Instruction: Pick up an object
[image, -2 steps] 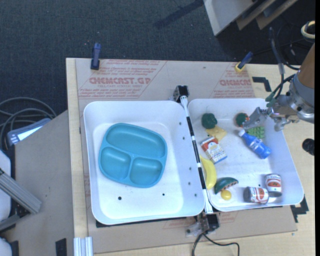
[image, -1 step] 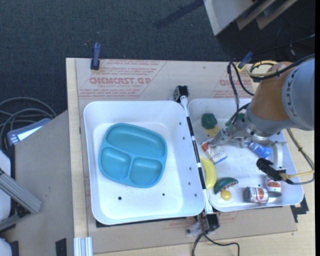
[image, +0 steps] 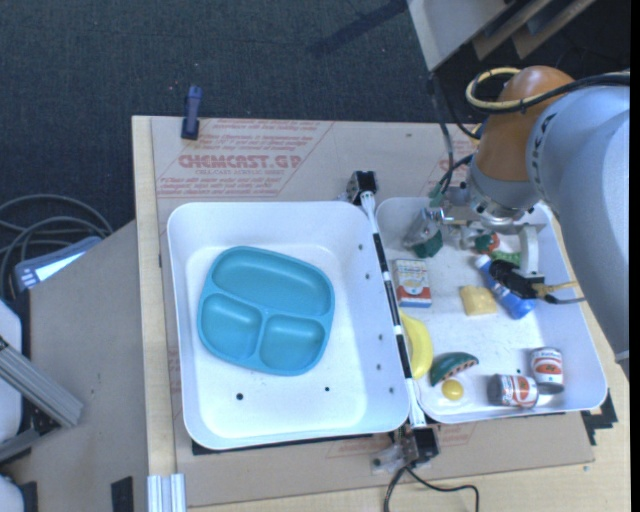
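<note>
My gripper (image: 468, 226) hangs over the far end of the right bin (image: 590, 385), under the orange band of the arm. A dark green object (image: 426, 241) lies just left of it, and a small red and green piece (image: 487, 242) sits under it. A blue object (image: 503, 288) lies a little nearer, beside a yellow block (image: 478, 301). A white and red box (image: 412, 282) and a banana (image: 419, 346) lie along the bin's left wall. I see nothing held in the gripper.
The left bin (image: 200, 400) holds a blue divided plate (image: 266, 310). At the right bin's near end lie a watermelon slice (image: 452, 365), a small yellow piece (image: 453, 390) and two cans (image: 514, 390) (image: 547, 367).
</note>
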